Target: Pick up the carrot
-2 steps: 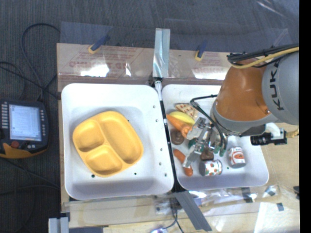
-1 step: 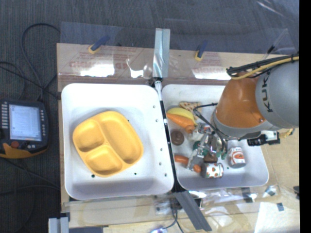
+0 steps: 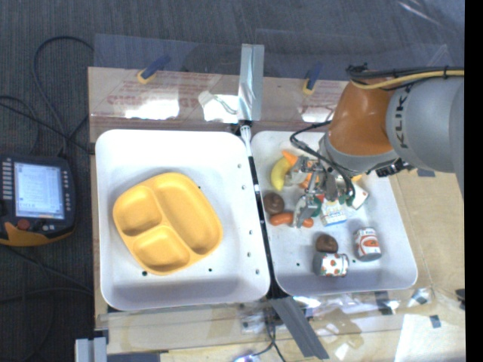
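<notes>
Nearest the camera, the grey arm (image 3: 423, 123) with its orange band is seen reaching in from the right over the right-hand bin (image 3: 392, 274), its gripper (image 3: 311, 202) lowered among the objects there. Just below and to the left of the gripper, a small orange piece taken to be the carrot (image 3: 281, 219) lies on the bin floor close to the dividing wall, with a dark brown lump (image 3: 273, 201) just above it and a yellow banana (image 3: 280, 174) higher up. Two small cans (image 3: 367, 243) and (image 3: 332, 264) and a second brown piece (image 3: 326, 242) are set toward the near edge. In the left-hand bin (image 3: 113, 277) a yellow divided tray (image 3: 167, 221) rests alone.

The step in hand is judged to be the descent onto the carrot; nothing is seen clamped between the fingers, and how far apart they stand cannot be told among the wiring and clutter. A small shift left toward the carrot would be called for before any closing, the brown lump being avoided.
</notes>
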Controlling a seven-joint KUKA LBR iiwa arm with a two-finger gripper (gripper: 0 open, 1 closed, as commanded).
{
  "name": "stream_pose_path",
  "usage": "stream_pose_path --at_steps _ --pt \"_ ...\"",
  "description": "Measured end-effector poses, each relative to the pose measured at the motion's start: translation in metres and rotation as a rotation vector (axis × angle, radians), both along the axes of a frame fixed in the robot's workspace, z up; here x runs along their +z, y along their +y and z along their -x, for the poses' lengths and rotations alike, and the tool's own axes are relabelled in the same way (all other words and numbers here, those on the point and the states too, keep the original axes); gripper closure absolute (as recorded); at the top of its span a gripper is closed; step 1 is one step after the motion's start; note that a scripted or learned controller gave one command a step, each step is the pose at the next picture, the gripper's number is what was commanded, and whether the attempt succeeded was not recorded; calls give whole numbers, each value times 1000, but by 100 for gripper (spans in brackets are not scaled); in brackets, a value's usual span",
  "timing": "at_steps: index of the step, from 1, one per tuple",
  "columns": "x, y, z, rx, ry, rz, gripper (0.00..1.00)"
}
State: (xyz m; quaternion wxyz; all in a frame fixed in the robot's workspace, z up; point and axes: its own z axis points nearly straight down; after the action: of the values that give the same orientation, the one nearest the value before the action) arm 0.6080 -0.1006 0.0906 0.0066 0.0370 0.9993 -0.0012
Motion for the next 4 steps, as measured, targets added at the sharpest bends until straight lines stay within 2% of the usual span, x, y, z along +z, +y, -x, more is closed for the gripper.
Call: stream_pose_path --at_steps 1,2,3,4 --pt "10 1 -2 1 -5 2 100" --pt "109 95 47 365 10 -2 100" --pt "91 137 72 605 17 -2 100" --pt "100 -49 58 444 15 1 100"
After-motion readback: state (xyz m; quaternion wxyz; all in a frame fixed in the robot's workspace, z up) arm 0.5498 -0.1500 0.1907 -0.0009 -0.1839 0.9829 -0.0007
